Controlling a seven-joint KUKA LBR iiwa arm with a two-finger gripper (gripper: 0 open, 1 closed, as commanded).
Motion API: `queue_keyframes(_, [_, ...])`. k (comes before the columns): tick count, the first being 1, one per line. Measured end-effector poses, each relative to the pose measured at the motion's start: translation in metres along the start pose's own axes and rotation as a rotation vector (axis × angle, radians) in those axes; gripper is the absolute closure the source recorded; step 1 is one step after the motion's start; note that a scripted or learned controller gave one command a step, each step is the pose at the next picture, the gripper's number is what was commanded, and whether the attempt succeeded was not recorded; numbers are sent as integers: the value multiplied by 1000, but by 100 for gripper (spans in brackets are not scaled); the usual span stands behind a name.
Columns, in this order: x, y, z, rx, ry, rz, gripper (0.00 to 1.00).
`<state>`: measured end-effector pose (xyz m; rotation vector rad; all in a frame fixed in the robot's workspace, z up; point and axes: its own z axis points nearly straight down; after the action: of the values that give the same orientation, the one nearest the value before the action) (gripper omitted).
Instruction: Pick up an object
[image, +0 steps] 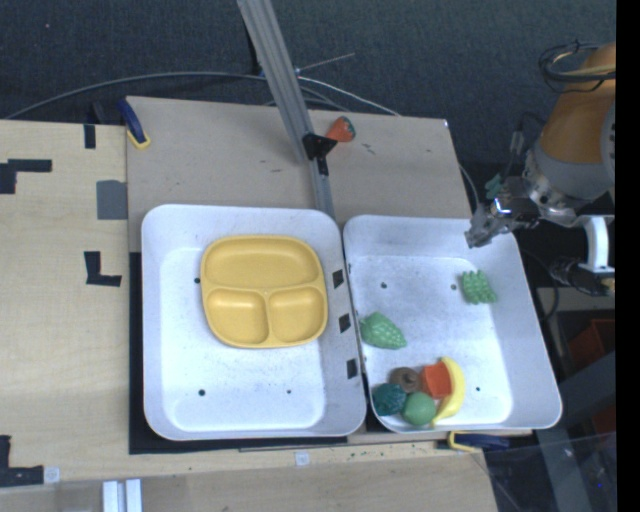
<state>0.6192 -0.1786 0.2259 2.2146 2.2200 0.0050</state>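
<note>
The end effector hovers at the upper right rim of the right bin, its grip state impossible to tell, just above the green bumpy object, so a descent from here could clip the rim and miss.

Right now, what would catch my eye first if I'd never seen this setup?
Probably the yellow divided tray, bright against the left white bin. Next, the colourful toy foods heaped in the right bin's near corner. The gripper hangs over that bin's far right edge.
</note>
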Motion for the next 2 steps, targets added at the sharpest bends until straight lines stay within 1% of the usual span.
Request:
queue_keyframes(1, [0, 0, 1, 7, 1, 2, 100])
queue_keyframes(2, [53, -4, 11, 9, 3, -3, 100])
